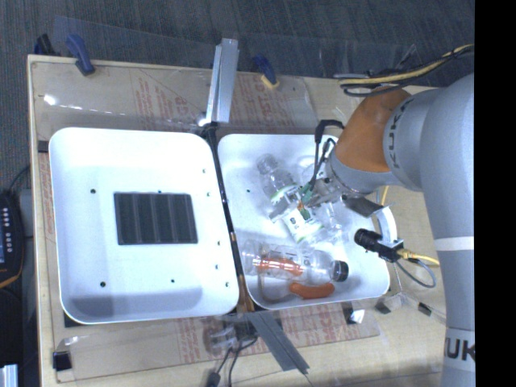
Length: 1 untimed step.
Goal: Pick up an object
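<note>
Clear plastic bottles (284, 185) lie jumbled in the right bin (242, 156) at frame centre-right, where the end effector (310, 193) dips among them, its grip state impossible to tell.

I see dark grey carpet (242, 6) beyond the bench's far edge. The bench top (129, 95) is pale wood under a clear sheet with red printing. Two blue clamps (81, 55) grip its far edge, and yellow and black cables (403, 71) trail across the far right corner.
</note>
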Motion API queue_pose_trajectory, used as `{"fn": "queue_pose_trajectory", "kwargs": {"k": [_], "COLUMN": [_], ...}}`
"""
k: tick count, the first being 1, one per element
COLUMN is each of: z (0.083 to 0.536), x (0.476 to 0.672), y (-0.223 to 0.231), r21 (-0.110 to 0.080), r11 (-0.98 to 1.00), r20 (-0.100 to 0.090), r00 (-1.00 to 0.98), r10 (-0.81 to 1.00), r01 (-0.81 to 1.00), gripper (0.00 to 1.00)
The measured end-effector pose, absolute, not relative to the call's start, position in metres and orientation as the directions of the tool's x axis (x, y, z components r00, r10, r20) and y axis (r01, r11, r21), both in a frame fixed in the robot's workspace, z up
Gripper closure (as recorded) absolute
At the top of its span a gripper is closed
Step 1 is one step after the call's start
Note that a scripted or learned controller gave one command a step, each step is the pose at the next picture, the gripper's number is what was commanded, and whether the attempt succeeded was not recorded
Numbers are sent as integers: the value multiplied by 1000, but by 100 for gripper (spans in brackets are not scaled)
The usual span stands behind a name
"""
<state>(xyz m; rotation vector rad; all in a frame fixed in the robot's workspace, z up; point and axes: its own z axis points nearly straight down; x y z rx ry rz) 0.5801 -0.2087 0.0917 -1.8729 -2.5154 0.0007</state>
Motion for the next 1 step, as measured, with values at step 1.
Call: {"fn": "queue_pose_trajectory", "kwargs": {"k": [1], "z": [104], "x": [581], "y": [-209], "r21": [-2], "r11": [290], "r20": [1], "r00": [-290], "r10": [957], "r01": [957], "gripper": [100]}}
